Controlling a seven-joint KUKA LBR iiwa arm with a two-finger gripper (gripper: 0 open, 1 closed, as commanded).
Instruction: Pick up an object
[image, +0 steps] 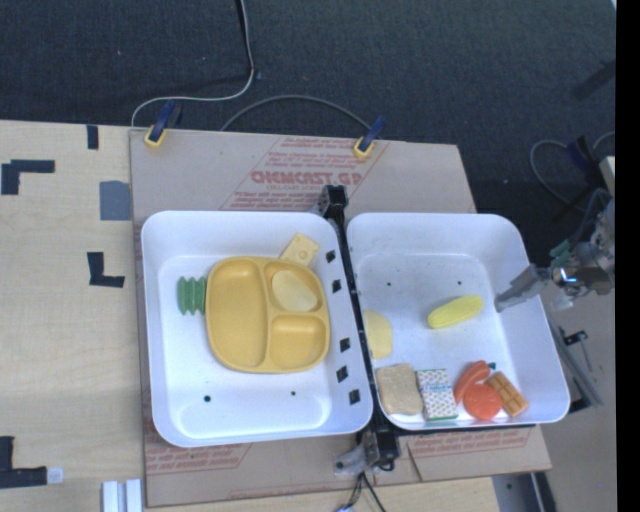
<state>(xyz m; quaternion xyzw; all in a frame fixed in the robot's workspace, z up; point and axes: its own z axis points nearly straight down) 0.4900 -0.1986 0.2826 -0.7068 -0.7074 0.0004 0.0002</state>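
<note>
In the right bin (440, 235), a yellow corn-like piece (455, 312) lies near the middle. A pale yellow round item (377, 335) rests against the divider. Along the front wall sit a tan bread slice (399, 388), a small patterned block (435, 392) and a red and orange cluster of toy food (486, 392). My gripper (520, 285) hangs over the right rim of this bin, to the right of the corn-like piece and apart from it. Nothing shows in its grasp.
The left bin (170, 400) holds a yellow divided plate (250, 320) with a pale disc (293, 290) in one compartment. A green ridged item (190, 293) lies left of the plate and a yellow wedge (300, 248) behind it. A black divider (345, 320) joins the bins.
</note>
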